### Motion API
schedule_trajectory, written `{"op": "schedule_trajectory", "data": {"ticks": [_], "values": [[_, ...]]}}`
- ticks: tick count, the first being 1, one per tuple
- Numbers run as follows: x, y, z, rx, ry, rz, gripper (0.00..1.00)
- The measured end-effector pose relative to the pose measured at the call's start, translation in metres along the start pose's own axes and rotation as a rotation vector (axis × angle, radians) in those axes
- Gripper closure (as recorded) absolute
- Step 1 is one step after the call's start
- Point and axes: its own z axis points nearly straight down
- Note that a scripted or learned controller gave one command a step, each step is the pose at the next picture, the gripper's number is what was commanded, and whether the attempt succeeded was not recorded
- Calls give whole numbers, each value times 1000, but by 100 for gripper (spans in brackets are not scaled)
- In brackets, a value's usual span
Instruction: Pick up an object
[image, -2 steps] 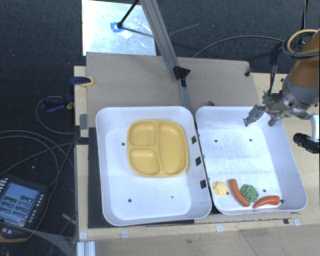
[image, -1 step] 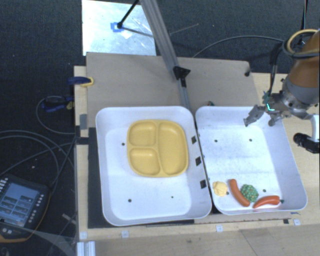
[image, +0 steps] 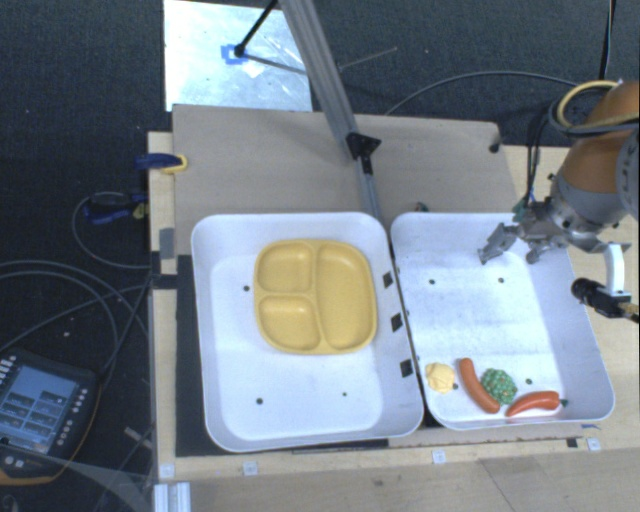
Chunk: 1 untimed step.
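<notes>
Well apart from the spread, unladen gripper (image: 513, 250), toy food (image: 489, 384) lies at the bin's near edge.

1 fixed camera above the bench (image: 300, 150), slanted downward, taking in both white bins (image: 300, 420) from moderate height

Four small items lie along the right bin's (image: 560, 300) near edge: a pale yellow lump (image: 440, 376), an orange sausage (image: 477, 384) set diagonally, a green leafy piece (image: 498, 383), and a second sausage (image: 533, 402) nearly level.
</notes>
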Motion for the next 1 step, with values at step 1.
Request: {"op": "schedule_trajectory", "data": {"ticks": [1], "values": [[0,0,52,1,1,-1,0]]}}
